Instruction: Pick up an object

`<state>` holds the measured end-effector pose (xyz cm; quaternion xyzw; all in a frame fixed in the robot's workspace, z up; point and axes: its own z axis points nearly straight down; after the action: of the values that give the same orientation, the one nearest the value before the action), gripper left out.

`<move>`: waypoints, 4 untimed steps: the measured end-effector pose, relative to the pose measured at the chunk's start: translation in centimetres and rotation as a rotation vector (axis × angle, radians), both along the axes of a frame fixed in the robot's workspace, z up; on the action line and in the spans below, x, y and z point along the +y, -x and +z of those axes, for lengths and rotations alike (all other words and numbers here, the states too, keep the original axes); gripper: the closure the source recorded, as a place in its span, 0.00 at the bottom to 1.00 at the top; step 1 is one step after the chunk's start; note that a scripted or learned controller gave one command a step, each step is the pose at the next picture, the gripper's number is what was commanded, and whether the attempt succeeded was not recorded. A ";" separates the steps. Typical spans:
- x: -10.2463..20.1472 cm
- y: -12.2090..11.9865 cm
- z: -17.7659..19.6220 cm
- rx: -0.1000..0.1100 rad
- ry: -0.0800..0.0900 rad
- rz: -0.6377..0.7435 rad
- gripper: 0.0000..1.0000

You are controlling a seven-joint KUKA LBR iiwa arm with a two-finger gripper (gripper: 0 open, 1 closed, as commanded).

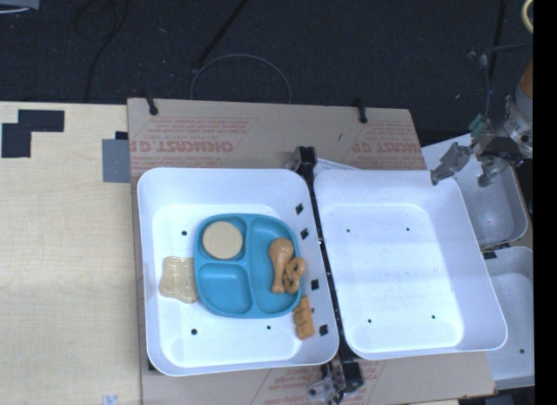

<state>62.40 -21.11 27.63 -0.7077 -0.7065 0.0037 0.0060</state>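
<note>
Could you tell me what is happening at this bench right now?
The gripper sits at the far right, above the right bin's upper corner, holding nothing. In the left bin lies a blue divided plate bearing a round cracker and a pretzel-like piece. Nothing has been picked up yet.

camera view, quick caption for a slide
Gripper open beyond the right bin, while the left bin holds a blue divided plate with toy food.
</note>
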 end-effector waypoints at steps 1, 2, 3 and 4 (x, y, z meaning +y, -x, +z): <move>0.0 -0.2 0.7 -0.011 0.003 0.002 0.00; 0.0 -1.1 -5.0 -0.007 0.002 0.004 0.00; 0.5 -1.9 -9.8 -0.009 0.002 0.007 0.00; 0.6 -0.8 -14.9 -0.006 0.001 0.002 0.00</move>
<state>63.24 -20.55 12.71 -0.7069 -0.7073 0.0019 0.0032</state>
